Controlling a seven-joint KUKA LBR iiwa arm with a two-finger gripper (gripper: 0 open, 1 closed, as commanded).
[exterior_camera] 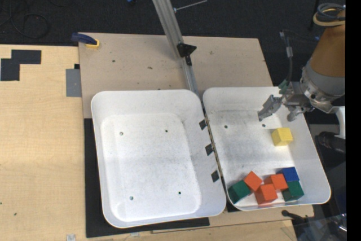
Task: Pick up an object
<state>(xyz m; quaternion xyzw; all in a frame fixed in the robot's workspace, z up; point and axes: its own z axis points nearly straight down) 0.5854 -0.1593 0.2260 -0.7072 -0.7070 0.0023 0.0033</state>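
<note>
The gripper (280, 109) hangs over the upper part of the right bin (237, 121), reached in from the 3 o'clock side on the grey arm (327, 70) with its orange band. Its two fingers stand spread apart, one toward 9 o'clock and one toward 3 o'clock, with nothing between them.

The yellow block (282, 136) lies on the bin floor near the gripper, at about 6 o'clock from it, apart from the fingers and untouched.

The other blocks are clustered at the bin's lower edge, well apart from the gripper, toward 6 o'clock. They comprise three orange blocks (266, 192), a blue block (290, 174), a green block (240, 190) at the cluster's 9 o'clock end, and a dark green block (293, 192) at its 3 o'clock end.

The left bin (146, 161) sits beside the right one, toward 9 o'clock.
</note>
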